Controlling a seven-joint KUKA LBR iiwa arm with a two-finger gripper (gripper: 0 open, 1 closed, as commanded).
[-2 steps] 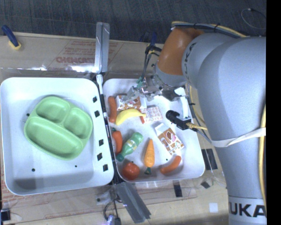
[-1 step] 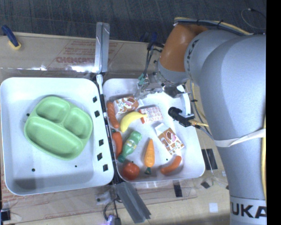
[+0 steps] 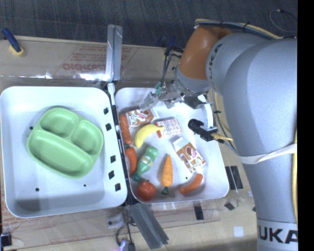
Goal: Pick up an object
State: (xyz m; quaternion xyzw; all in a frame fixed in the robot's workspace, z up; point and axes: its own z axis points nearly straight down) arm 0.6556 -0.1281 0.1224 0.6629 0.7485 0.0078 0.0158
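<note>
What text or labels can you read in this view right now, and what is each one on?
"UKA" in white letters, cut off by the frame edge, on the arm base.
Faint red print on the cardboard sheet behind the bins: too blurred to read.
Printed packaging on three small cartons in the right bin: too small to read.

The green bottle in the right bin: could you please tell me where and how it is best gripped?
Probably across the green bottle's middle, coming straight down from above. It lies flat and slanted, with bare bin floor along both long sides, so fingers could close across its width; the tomato crowds its lower end and the banana its upper end.
</note>
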